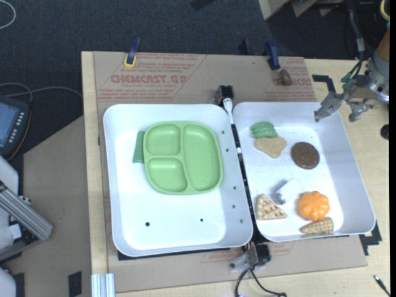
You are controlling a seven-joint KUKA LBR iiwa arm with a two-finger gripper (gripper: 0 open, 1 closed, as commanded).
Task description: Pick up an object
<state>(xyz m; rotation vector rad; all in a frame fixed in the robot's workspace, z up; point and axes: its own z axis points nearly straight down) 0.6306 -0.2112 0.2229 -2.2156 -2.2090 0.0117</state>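
The right bin (pixel 349 166) holds several small toy foods: a green leafy piece (pixel 263 129), a tan biscuit (pixel 271 146) touching it, a brown round disc (pixel 305 155), a small grey piece (pixel 281 190), a waffle-patterned wedge (pixel 269 208), an orange pumpkin (pixel 314 205) and a yellow ridged piece (pixel 317 227). My gripper (pixel 340 111) hovers over the bin's far right corner, well behind the brown disc. Its fingers (pixel 325 109) stand open with nothing between them.
The left bin (pixel 124 215) carries a green divided plate (pixel 183 157). Between the two bins runs a raised rim (pixel 237 159). Blue clamps (pixel 271 54) sit at the board's far edge, and a yellow clamp (pixel 130 59) is at the far left.
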